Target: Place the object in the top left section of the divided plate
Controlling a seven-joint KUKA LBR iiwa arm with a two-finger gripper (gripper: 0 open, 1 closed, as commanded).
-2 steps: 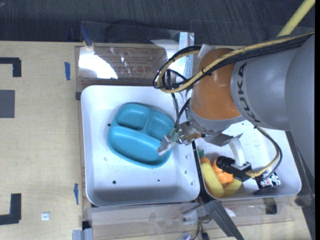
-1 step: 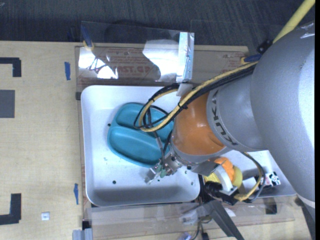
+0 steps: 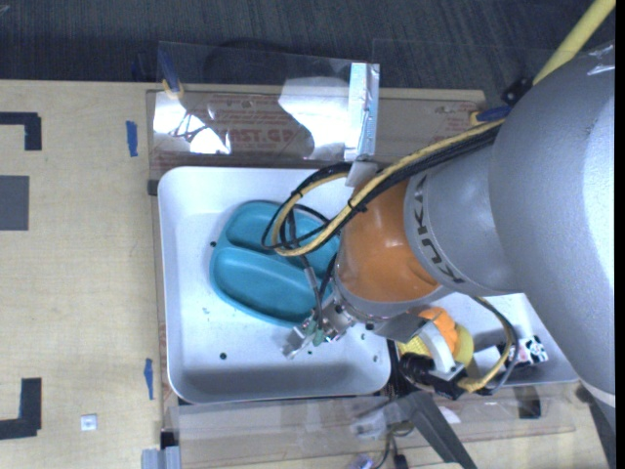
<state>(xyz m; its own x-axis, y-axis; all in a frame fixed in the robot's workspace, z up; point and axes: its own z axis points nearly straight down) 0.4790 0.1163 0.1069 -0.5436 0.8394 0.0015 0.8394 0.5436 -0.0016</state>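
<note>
My arm (image 3: 547,164) is the biggest thing here, one grey bulk with an orange band, reaching across from the right of the divided plate (image 3: 259,281). One white bin (image 3: 186,291) holds that plate. A strip of a second bin (image 3: 505,311) shows to the plate's right, under my arm. There is one plate, teal, and I can make out two of its lobes; my wrist and cables cover the rest.

My gripper (image 3: 311,335) sits just off the plate's lower right edge, low over the bin floor. I cannot tell whether my jaws are parted or closed, and I see nothing I could call a held object.

The likely objects lie well to the right of the plate: one orange-and-yellow item (image 3: 444,332) and one small black-and-white item (image 3: 532,350). I can't tell which one the task means.

To do this step well, I judge I should first confirm a real grasp. Then I should carry up and across the plate to its top left section, come down inside the divider walls, and release low so nothing rolls into the neighbouring lobe.
</note>
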